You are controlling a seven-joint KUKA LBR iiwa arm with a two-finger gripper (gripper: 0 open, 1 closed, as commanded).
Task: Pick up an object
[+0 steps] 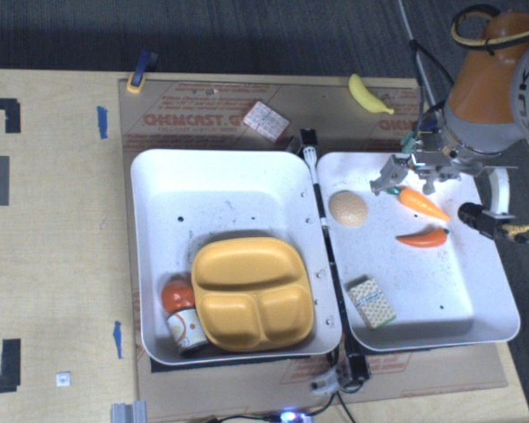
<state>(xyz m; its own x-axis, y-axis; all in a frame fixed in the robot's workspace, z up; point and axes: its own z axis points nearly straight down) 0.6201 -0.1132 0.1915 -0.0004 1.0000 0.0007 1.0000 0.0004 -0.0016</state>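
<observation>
Two shallow white bins (159,183) sat side by side on a brown cardboard sheet (203,113) over the pale wooden bench. At the right bin's upper edge the two-finger gripper (404,180) hovered with its fingers spread and nothing between them, just beside the orange plastic carrot (421,204). Near it lay a red chili pepper (422,237) and a tan egg-shaped ball (347,207).

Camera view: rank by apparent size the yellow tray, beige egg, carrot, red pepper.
1. yellow tray, by far the largest
2. carrot and red pepper, about alike, not ranked
3. beige egg, shorter but rounder; close call
</observation>
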